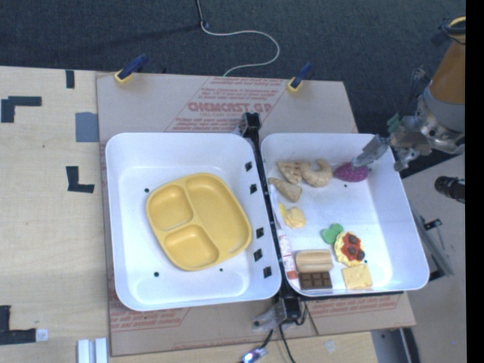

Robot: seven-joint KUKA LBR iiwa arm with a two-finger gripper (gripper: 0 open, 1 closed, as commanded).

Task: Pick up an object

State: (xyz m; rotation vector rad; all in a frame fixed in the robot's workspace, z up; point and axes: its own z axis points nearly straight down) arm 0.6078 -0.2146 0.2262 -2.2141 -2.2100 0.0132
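Observation:
The right bin holds several toy foods. A purple piece lies near its far wall, with tan pastry-like pieces to its left. Nearer the front lie a small yellow piece, a green piece, a pizza slice, a brown bun, a chocolate block and a cheese square. My gripper reaches in from the right at a slant. Its tip hangs just above and right of the purple piece, and nothing shows held in it.
The left bin holds a yellow divided plate. A black divider runs between the bins. Both bins rest on cardboard held by yellow and blue clamps. A white cable crosses the dark floor behind.

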